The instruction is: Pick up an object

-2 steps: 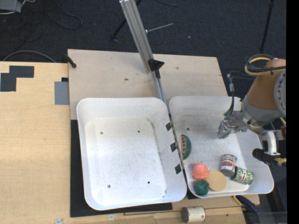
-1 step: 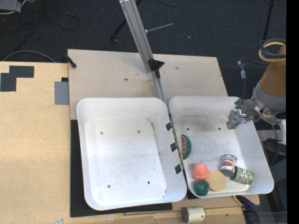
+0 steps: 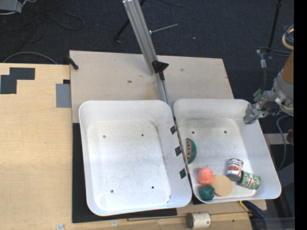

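My gripper (image 3: 253,113) hangs over the right bin's (image 3: 216,110) rim at two o'clock. That bin's upper floor lies open from nine through one o'clock. Crowding starts lower down: a watermelon slice (image 3: 191,150) against the divider at nine, then an orange ball (image 3: 206,176), green ball (image 3: 207,192), tan disc (image 3: 222,185), red can (image 3: 234,168) and green bottle (image 3: 249,180) packed from six to four o'clock.

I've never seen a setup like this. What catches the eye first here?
Two shallow white bins sit side by side on the bench, and the colour is bunched in the near corner of the right bin: a pink ball, a dark green lump, a tan disc, a small red and white can and a green bottle. A watermelon slice toy leans by the divider. The gripper hangs over that bin's far right corner.
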Available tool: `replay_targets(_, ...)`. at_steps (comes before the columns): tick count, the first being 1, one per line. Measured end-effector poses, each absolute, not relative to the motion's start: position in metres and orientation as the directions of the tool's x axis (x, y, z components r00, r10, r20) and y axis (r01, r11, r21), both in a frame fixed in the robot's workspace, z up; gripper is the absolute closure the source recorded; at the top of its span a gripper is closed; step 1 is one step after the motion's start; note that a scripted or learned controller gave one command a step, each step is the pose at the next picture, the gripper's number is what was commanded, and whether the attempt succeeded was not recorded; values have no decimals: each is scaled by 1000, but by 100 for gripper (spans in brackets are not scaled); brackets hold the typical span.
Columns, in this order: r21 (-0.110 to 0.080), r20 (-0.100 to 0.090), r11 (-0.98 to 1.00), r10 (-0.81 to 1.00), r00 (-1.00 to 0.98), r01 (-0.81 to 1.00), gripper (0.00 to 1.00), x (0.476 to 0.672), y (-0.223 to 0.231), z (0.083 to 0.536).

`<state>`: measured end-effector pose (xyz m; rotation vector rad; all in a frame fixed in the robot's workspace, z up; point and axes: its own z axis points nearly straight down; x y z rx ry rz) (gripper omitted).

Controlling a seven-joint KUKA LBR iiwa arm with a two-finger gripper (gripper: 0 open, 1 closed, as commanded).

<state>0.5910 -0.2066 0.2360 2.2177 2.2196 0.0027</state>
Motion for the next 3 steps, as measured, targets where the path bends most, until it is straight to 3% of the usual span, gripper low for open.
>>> replay_targets(1,2,-1,1,1000,-1,1000,100,591,-208,263)
replay_targets(3,-4,3,5,1000,-5,1000,100,608,-94,236)
